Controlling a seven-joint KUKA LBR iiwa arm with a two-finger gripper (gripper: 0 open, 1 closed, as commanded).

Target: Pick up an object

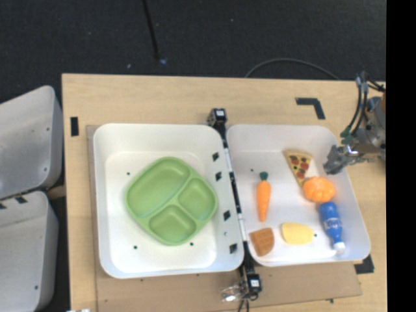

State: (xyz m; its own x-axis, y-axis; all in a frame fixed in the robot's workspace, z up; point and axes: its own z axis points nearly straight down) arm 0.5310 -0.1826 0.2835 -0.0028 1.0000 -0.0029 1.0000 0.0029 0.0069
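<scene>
Bins, two, shallow white plastic, side by side. Left bin (104,252): green three-compartment plate (171,200), open floor around it. Right bin (260,138): pizza slice (299,164), round orange (319,189), carrot (263,199), blue bottle (331,223), yellow piece (297,233), brown toast (262,241). Gripper (337,158) at right rim near pizza; jaw state indiscernible.

Six items crowd the right bin (279,138): the orange (318,189) touches the pizza slice (299,164) and bottle (331,223). Its upper-left floor lies open beside the carrot (263,199).
</scene>
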